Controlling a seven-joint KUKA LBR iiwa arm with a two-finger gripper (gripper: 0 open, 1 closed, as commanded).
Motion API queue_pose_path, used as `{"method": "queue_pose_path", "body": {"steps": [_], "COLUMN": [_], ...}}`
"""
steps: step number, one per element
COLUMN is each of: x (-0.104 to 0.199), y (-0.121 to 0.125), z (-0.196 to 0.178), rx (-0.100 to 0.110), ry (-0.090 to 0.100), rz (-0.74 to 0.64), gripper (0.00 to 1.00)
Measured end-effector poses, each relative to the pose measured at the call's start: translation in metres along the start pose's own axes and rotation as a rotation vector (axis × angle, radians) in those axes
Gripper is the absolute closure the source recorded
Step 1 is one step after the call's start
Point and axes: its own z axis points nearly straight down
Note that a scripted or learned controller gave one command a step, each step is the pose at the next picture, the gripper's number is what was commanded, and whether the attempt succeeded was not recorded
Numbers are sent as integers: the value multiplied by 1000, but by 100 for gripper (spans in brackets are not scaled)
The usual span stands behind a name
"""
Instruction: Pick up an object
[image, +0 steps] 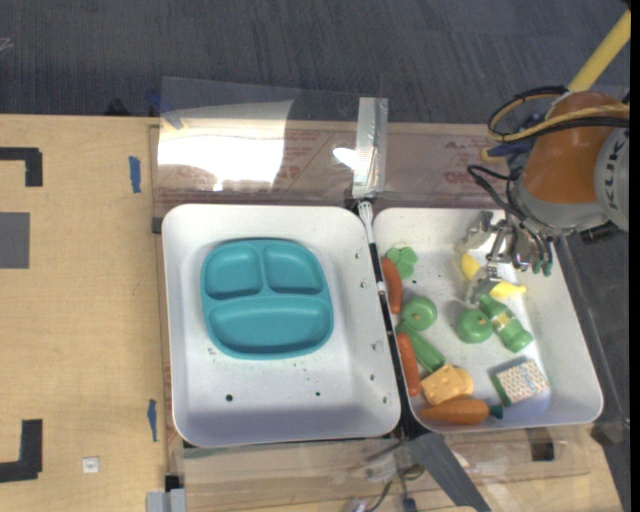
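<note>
My gripper (487, 283) hangs low over the back right part of the right bin (436, 237), below the orange wrist band. It sits among small toys: a yellow piece (469, 265) just to its left, another yellow piece (509, 290) to its right, and a green cup (474, 325) right in front of it. A green block (513, 334) lies next to the cup. From this slanted view I cannot make out whether anything is between the gripper's tips.
The right bin also holds a green ring (418, 314), orange carrots (392, 285) (458, 409), a yellow cheese wedge (446, 383) and a patterned box (520, 380). A teal divided plate (267, 298) lies in the left bin (190, 385). A clear panel stands behind the bins.
</note>
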Motion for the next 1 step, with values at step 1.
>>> {"method": "queue_pose_path", "body": {"steps": [1], "x": [30], "y": [-9], "z": [1], "rx": [1], "ry": [4], "rz": [15], "gripper": [0]}}
